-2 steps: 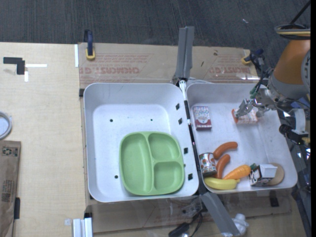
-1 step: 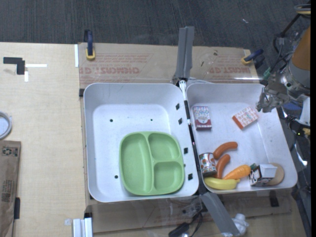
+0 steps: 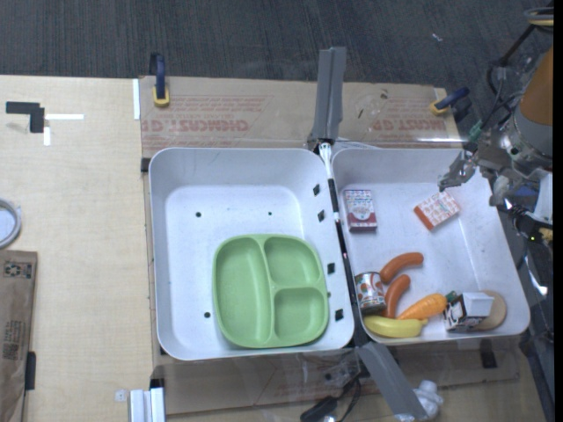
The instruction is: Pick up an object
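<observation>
Camera view from above shows my fingers (image 3: 454, 178) at the far right corner of the right shallow white plastic bin (image 3: 493, 236), low over its floor. They are small and partly lost in cables, so I cannot tell how far they are open; nothing is visible between them.

Just beside them, near but apart, a small flat red-and-white patterned carton (image 3: 437, 210) lies tilted on the bin floor. Further left stands a red-and-white rectangular box (image 3: 359, 209). At the near side lie two smooth orange-red sausages (image 3: 400, 275), a small round printed can (image 3: 369, 292), a glossy yellow banana (image 3: 393, 327), an orange carrot (image 3: 423, 306) and a white carton with dark print (image 3: 466, 311).

The left white bin (image 3: 176, 236) holds a matte light-green plate with three compartments (image 3: 271, 290).
</observation>
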You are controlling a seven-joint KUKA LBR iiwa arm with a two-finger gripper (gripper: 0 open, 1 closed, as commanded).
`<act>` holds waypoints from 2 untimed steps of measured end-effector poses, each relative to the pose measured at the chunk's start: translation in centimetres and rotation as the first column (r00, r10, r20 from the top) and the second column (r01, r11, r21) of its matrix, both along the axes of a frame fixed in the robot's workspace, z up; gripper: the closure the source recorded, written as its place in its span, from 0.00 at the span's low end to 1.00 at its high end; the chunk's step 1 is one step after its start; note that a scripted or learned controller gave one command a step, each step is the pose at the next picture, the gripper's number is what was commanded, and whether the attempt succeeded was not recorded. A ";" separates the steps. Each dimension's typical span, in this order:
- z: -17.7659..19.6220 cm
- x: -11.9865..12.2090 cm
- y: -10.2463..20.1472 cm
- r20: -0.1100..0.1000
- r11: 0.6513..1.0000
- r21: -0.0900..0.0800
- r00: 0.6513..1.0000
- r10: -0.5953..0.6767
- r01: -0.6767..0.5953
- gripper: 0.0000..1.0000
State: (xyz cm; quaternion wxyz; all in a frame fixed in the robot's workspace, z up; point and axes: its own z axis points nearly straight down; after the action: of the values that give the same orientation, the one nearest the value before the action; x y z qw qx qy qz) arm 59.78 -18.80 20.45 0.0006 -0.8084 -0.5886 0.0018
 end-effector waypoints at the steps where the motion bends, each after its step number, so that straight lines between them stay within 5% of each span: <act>1: -11.4 -1.5 -0.8 0.002 0.967 0.002 0.967 0.255 -0.255 0.00; 2: -11.4 6.1 4.3 0.002 0.993 0.000 0.993 0.119 -0.119 0.00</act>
State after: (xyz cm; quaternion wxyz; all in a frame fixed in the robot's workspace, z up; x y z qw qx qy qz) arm 65.92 -14.54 9.08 0.0001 -0.7720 -0.6356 0.0009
